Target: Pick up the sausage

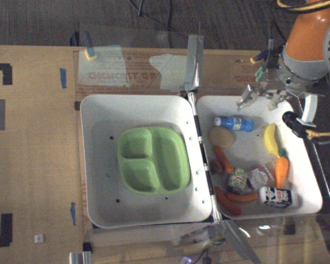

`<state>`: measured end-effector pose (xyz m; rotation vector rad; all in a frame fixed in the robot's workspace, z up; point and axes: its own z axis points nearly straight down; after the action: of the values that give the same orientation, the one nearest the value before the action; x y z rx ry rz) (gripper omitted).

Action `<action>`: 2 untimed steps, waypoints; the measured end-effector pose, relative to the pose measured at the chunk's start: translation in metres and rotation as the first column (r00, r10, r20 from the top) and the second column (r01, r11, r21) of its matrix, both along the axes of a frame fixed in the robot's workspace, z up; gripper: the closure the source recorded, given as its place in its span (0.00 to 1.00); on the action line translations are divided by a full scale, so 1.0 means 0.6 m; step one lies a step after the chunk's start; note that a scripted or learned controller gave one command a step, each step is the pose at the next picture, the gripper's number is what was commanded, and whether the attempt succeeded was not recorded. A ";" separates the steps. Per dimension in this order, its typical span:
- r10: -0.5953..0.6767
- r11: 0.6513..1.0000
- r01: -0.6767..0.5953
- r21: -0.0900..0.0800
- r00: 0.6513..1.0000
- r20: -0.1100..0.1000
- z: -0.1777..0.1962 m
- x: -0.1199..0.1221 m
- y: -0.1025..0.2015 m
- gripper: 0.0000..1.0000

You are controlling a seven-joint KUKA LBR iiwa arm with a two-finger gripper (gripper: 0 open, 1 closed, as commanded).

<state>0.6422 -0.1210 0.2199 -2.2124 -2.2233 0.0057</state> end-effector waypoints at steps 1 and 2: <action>0.265 0.964 -0.265 0.000 0.964 0.004 -0.214 -0.075 0.047 0.00; 0.083 0.997 -0.083 -0.001 0.997 0.002 -0.063 0.013 0.054 0.00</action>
<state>0.6498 -0.0886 0.1824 -2.1199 -2.3150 0.0046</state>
